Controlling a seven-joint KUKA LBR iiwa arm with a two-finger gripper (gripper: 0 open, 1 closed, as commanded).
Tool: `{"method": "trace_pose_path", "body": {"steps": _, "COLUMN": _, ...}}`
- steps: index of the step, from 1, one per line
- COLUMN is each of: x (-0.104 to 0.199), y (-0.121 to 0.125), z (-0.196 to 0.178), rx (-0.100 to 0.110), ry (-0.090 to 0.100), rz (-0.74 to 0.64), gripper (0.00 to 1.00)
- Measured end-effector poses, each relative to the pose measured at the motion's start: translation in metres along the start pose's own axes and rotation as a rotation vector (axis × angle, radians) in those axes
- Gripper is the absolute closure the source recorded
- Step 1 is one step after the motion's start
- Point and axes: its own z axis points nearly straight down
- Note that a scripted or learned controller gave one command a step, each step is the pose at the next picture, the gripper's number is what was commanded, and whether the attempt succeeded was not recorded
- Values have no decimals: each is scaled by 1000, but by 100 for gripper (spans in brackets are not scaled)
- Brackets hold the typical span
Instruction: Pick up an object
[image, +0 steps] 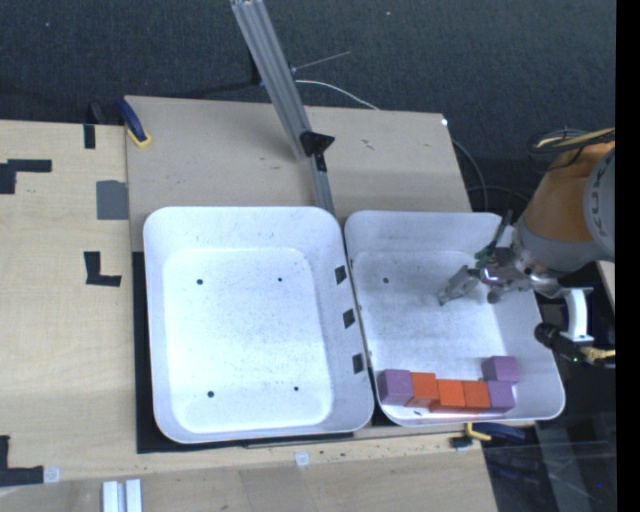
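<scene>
Several blocks lie in a row along the near wall of the right bin (420, 240): a purple block (396, 384) at the left, orange blocks (452, 393) in the middle, and purple blocks (502, 380) stacked at the right end. My gripper (455, 289) hangs over the middle right of that bin, pointing left and down, well above the row of blocks. Its grey fingers (450, 291) show nothing between them. The orange band of the arm (560, 210) is at the right edge.
The left bin (165, 235) sits beside the right one, their rims touching. A slanted metal pole (285, 90) rises from behind the bins. A blue-and-yellow clamp (135, 125) sits at the bench's far left corner, another clamp (495, 433) at the near right.
</scene>
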Motion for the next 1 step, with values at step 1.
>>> {"method": "trace_pose_path", "body": {"steps": 1, "x": 43, "y": 7, "z": 23, "rx": 0, "ry": 2, "rz": -5, "gripper": 0}}
